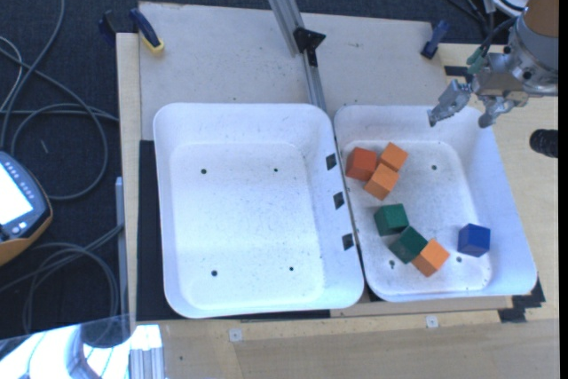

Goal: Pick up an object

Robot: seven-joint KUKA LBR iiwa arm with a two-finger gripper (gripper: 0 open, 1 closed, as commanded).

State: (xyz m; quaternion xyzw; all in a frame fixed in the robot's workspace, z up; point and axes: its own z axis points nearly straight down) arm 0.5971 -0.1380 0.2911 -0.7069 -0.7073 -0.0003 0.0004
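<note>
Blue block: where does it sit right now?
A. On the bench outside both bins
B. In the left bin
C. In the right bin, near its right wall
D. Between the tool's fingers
C. The blue block rests on the floor of the right bin close to its right wall, apart from the tool, which hangs over that bin's upper right corner.

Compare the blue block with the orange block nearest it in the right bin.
The blue block stands alone, touching no other block; the orange block presses against a dark green block. The blue one lies nearer the right bin's right wall, the orange one nearer its front edge. Colour differs: blue against orange. Both are small cubes of similar size, lying in the right bin, far from the gripper.
</note>
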